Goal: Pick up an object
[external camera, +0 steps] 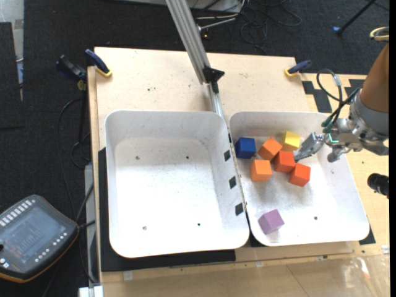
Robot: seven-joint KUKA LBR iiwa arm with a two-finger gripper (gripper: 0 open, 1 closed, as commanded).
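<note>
Orange blocks (281, 163) cluster just left of the gripper (307, 148), whose opening I cannot tell; nothing shows between its tips. A yellow block (291, 140) sits close beside it. Below lies open floor of the right bin (346, 228), with a purple block (271, 221) near the front rim.

A grey teach pendant (31, 239) is lying off the worktop's (161, 82) front-left corner. Blue-and-yellow clamps (98, 62) (297, 67) are gripping its two back corners. A metal pole (189, 30) is slanting over its back edge, and black cables (266, 11) are trailing on the dark floor beyond.
</note>
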